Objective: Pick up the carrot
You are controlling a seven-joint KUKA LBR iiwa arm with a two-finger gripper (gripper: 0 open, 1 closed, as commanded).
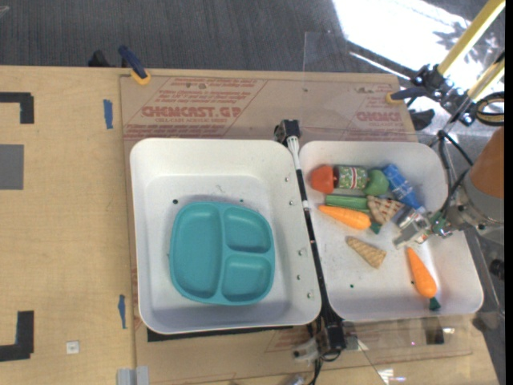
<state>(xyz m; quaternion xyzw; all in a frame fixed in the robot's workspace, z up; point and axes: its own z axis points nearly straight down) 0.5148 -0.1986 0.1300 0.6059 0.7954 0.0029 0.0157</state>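
Note:
Two orange carrots lie in the right bin (461, 299). One carrot (346, 216) rests near the bin's left wall, pointing left, its green top toward the middle. The other carrot (422, 273) lies at the front right, with its green end toward the front edge. My gripper (412, 228) hangs low over the bin between them, just above the tip of the front-right carrot. No object shows in its grasp. The arm comes in from the right.
Along the right bin's back lie a green-labelled bottle with a red cap (343, 177), a green piece (377, 182) and a blue bottle (398, 183). A waffle piece (385, 208) and a cone (366, 250) lie mid-bin. A teal divided plate (222, 252) sits in the left bin (152, 167).

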